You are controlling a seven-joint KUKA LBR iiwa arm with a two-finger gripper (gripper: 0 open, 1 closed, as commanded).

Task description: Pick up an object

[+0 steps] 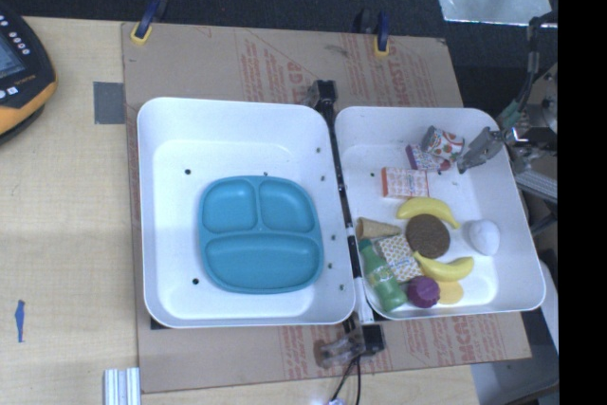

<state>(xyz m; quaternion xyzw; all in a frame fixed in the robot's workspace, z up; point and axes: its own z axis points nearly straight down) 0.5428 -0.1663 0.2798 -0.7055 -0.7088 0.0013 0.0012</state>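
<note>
The right bin [493, 303] holds several small things. A yellow banana [426, 207] lies above a round brown cookie [428, 236], and a second banana [448, 267] curves below it. A white egg [481, 237] rests to the right. A purple piece [423, 291], a green bottle [381, 284], a waffle cone [376, 228], a red-and-white sachet [404, 181] and a small carton [438, 147] lie around them. My gripper [474, 152] hangs over the bin's upper right part, just right of the carton, reaching in from the right edge.
The left bin [171, 204] holds a blue divided plate [259, 234]. Both bins sit on a cardboard sheet [247, 62] held by clamps. A yellow-and-black handset [19, 62] lies at the far left of the bench.
</note>
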